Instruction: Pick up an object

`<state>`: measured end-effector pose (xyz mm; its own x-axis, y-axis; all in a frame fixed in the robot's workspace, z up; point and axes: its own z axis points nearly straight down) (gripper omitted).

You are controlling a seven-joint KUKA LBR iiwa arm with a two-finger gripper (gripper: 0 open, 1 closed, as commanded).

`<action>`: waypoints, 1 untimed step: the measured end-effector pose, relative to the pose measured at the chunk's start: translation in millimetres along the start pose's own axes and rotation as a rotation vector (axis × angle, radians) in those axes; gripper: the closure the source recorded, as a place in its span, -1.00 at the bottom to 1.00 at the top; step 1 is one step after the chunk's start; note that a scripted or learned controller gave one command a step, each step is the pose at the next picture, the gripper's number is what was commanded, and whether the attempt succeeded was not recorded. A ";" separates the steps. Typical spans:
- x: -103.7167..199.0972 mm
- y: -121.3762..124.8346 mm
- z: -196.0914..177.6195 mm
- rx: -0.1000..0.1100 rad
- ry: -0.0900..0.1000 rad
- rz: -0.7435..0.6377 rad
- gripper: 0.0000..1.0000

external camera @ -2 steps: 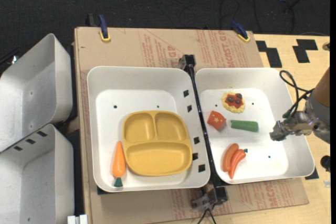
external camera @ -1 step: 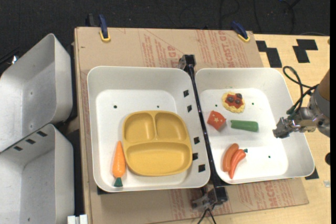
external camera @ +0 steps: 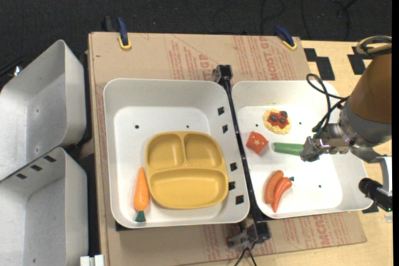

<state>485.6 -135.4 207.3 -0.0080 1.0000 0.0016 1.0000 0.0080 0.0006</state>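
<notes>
glossy yellow plastic tray (external camera: pixel 187 171), smooth white plastic bins (external camera: pixel 118 134), matt brown cardboard sheet (external camera: pixel 187 53), shiny orange carrot (external camera: pixel 141 191)

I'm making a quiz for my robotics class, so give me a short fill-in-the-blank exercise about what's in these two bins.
1. The yellow divided tray lies in the ____ bin.
2. Beside that tray lies an orange ____.
3. The gripper is at one end of a ____ object in the right bin.
4. The red block sits just below and left of the toy ____.

Missing words: left; carrot; green; pizza
</notes>
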 end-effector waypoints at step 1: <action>56.2 13.2 -12.3 -0.002 0.000 -0.001 1.00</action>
<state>498.4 -79.1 219.7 -0.0090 1.0000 0.0016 1.0000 0.0090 0.0025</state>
